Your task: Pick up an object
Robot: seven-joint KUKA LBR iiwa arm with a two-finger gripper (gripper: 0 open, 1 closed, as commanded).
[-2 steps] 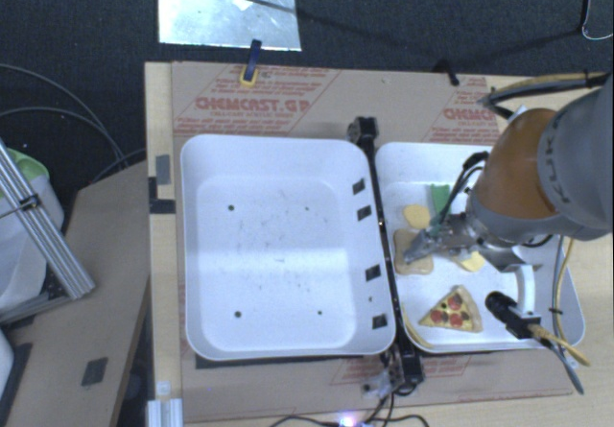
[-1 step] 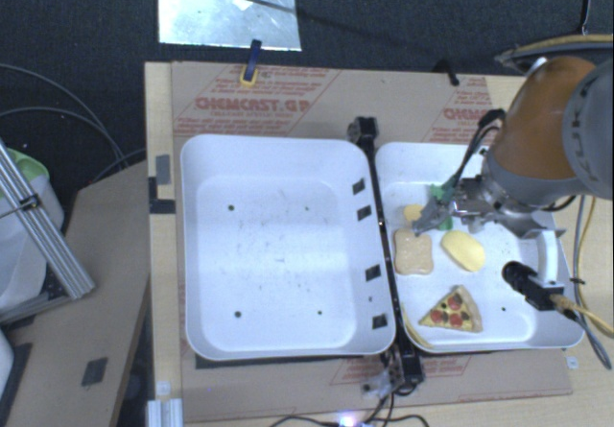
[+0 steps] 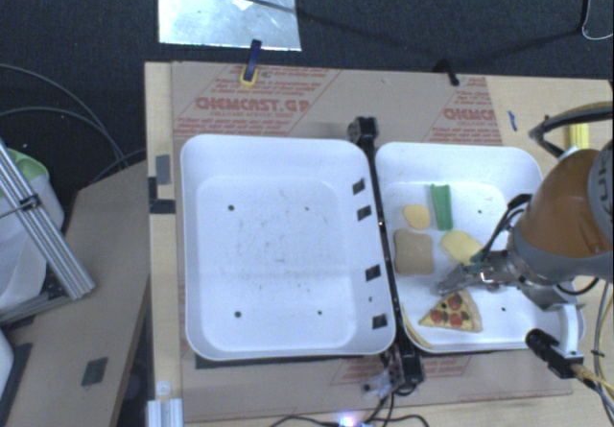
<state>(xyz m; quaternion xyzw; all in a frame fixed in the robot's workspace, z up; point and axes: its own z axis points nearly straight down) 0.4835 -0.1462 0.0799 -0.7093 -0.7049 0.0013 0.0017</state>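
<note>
here the gripper (image 3: 467, 273) sits low in the right bin (image 3: 508, 166), in the lower right of the frame, with its metal fingers (image 3: 453, 277) reaching leftward into the gap between the yellow lump (image 3: 460, 245), the tan block (image 3: 413, 251) and the pizza slice (image 3: 452, 312). whether those fingers are spread or pressed together i cannot tell, since the tips are small and blurred, and nothing is plainly caught between them.

several things could go wrong from here. the pieces lie close together, so a closing pinch may catch an edge of two at once, or nudge one aside and close on air. the pizza slice looks flat against the floor of the bin, so the fingers would likely skid over it. the yellow lump looks rounded and may squirt out sideways. the tan block is wide, possibly too wide for the opening. the bin wall near the lower edge is also close to the wrist, leaving little room.

counted: two white bins, the left bin (image 3: 278, 158) in the middle of the frame; in the right bin five pieces, namely one green stick (image 3: 440, 206), one small yellow round piece (image 3: 416, 216), one yellow lump, one tan block and one pizza slice. one arm (image 3: 576, 214), one gripper.
</note>
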